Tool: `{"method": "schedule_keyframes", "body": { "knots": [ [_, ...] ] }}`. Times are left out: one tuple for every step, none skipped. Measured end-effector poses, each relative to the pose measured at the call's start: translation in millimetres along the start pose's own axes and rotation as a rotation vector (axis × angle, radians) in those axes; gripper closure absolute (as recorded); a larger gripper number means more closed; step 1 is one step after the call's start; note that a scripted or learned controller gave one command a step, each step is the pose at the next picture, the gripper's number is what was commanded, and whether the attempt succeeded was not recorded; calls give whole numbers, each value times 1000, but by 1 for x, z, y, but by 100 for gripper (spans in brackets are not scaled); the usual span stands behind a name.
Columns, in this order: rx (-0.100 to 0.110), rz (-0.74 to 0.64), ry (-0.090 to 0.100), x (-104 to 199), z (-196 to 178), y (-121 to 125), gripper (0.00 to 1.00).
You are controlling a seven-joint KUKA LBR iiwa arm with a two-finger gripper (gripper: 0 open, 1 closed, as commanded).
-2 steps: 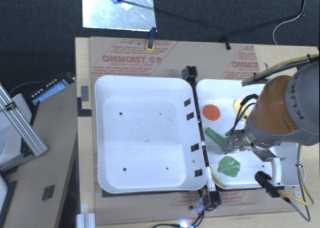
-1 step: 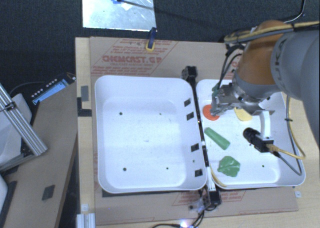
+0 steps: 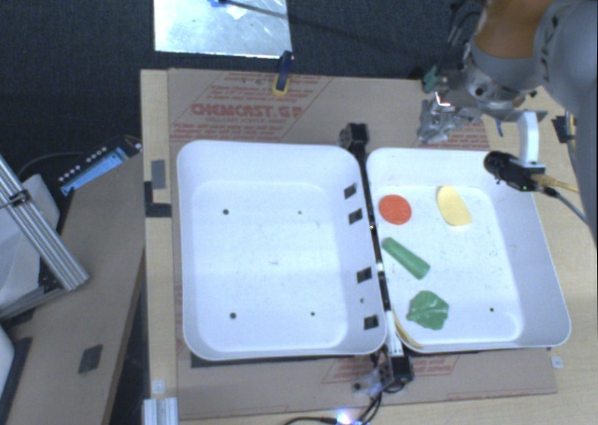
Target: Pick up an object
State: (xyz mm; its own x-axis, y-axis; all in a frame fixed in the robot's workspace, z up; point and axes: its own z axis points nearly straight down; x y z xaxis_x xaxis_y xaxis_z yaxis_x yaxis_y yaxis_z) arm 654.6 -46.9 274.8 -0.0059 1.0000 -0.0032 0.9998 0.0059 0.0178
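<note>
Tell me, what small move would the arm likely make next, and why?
Probably swing forward and down over the right bin. The gripper hovers beyond its far rim with nothing in it, while the orange disc and yellow piece lie closest to it.

"CHEMCAST GP" in red, cardboard sheet (image 3: pixel 308 101)

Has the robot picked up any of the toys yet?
Not yet. The gripper hangs above the far edge of the right bin, with nothing seen in it. The orange disc, yellow piece, green stick and green leafy piece all lie in that bin. Reaching down, grabbing and lifting are left.
</note>
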Motion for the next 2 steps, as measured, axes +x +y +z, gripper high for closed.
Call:
{"method": "schedule_keyframes", "body": {
  "knots": [
    [1, -5, 6, 53, -125, -36, 100],
    [7, -10, 9, 150, -204, -78, 100]
  ]
}}
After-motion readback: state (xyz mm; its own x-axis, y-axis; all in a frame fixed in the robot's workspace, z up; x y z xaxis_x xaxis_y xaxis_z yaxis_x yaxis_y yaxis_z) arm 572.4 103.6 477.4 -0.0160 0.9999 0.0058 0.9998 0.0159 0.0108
